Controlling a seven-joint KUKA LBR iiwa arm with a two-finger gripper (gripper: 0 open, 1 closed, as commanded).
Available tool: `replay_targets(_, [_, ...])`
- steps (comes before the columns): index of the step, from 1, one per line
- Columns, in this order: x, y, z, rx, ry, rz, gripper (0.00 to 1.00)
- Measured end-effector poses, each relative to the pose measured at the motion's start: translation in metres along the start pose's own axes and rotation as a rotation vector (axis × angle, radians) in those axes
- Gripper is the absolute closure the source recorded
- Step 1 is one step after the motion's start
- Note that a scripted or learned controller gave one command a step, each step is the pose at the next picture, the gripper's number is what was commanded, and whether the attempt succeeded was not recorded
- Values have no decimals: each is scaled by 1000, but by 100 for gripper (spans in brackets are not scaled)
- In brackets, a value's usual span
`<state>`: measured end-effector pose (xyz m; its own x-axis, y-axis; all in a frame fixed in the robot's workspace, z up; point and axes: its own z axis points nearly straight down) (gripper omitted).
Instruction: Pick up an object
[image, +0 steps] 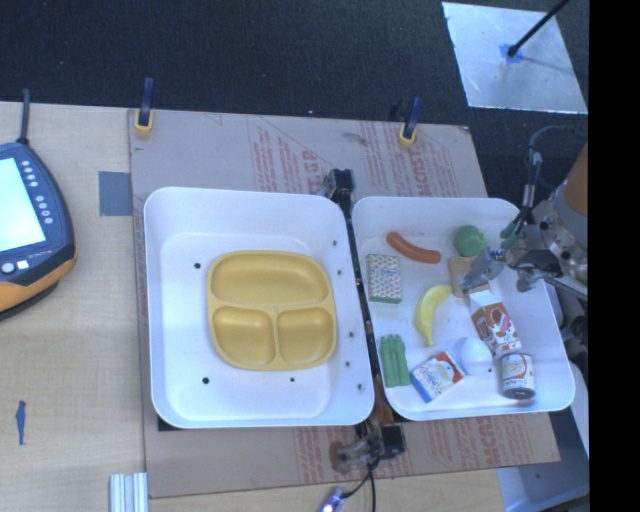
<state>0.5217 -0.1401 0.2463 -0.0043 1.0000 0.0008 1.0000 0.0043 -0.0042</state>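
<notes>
Reaching in from the right, the gripper hangs low over the right bin, just right of a small tan block and near side of a green ball. Whether the jaws are apart or closed, I cannot tell; the metal parts blur together at this slant, and nothing is seen held in them.

The right bin carries all the loose things: a toy sausage at the far side, a patterned sponge-like block by the left wall, a banana in the middle, a green ridged piece at the near left, a small snack packet, a white egg-like ball, a brown-and-white packet and a small can at the near right. The left bin bears a yellow divided plate.

By my reading, the step in hand is the approach: no object is yet lifted. The likely target is the tan block or the green ball, both just beside the jaws. The next move calls for settling on one, lowering squarely over it, closing, then rising clear of the close neighbours.
</notes>
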Motion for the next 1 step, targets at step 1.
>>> replay_targets(1, [42, 26, 151, 4, -1, -2, 0])
